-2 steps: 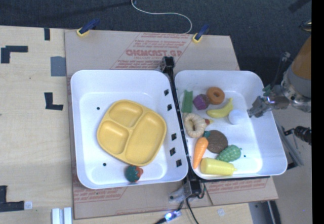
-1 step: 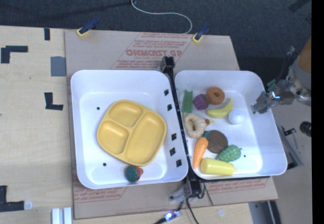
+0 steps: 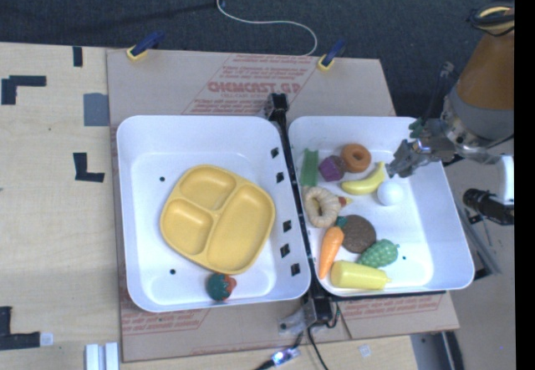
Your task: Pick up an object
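A grey KUKA arm reaches over the right bin (image 3: 451, 218), its gripper (image 3: 405, 161) poised near the far right corner; whether the fingers are parted or closed cannot be told from this angle. The likeliest target, a white egg (image 3: 389, 193), lies just below and slightly left of the fingertips, touching the yellow banana (image 3: 364, 184), whose long axis runs left from the egg toward the bin's centre. The next move appears to be a short descent toward the bin's near edge.
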`<state>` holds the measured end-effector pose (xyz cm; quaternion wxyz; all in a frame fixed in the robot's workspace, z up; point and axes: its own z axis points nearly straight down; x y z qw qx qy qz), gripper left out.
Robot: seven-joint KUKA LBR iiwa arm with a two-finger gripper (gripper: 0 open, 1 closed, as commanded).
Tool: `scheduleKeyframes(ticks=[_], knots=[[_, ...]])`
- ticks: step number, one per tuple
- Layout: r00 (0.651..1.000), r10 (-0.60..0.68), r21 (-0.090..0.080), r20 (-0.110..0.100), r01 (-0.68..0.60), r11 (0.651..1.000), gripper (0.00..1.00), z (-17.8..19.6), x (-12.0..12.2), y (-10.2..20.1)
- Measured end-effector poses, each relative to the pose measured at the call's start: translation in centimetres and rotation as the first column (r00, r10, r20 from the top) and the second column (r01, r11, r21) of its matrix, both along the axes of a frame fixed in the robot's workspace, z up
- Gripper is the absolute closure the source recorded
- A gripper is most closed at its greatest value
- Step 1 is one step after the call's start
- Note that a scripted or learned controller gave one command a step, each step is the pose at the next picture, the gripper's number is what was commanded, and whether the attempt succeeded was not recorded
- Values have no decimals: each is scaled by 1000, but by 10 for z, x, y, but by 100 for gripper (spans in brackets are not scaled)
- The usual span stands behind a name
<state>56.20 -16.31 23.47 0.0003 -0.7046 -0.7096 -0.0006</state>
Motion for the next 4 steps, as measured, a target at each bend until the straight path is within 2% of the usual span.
scheduleKeyframes(ticks=[2,3,4], knots=[[1000,0,0,-1,0,1000,100,11,30,102],[1000,-2,-2,-2,2,1000,100,-6,49,152],[1000,-1,-1,-2,1,1000,100,0,52,202]])
